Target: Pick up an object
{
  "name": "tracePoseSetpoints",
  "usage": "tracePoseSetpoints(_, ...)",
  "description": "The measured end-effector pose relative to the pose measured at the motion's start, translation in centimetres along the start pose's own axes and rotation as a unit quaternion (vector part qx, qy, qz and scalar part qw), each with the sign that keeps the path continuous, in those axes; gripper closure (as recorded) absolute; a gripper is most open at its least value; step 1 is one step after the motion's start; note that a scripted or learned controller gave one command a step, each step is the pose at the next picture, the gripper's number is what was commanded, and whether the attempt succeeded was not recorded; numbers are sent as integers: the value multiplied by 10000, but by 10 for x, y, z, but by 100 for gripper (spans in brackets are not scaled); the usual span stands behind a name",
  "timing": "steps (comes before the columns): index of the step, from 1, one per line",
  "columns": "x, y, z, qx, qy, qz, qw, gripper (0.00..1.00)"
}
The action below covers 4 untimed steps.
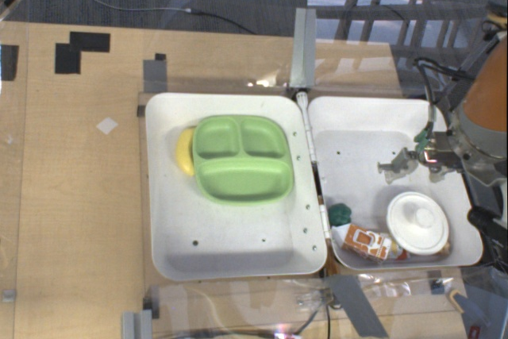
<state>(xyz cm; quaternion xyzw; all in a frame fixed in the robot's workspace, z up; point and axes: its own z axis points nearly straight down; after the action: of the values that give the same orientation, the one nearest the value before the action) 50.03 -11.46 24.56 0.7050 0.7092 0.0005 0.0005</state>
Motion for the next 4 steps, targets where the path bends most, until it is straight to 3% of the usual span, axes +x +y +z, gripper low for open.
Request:
tracePoseSetpoints(1, -10, 1, 147, -50, -12, -182, 9998, 0)
tracePoseSetpoints(2, 11, 21, 152, -109, -62, -2068, 9783, 0)
tracePoseSetpoints(3, 10, 24, 141, -149, -80, -2071, 9782, 100)
tracePoseSetpoints(4, 2, 55, 157, -44, -9, -2019, 9794, 100)
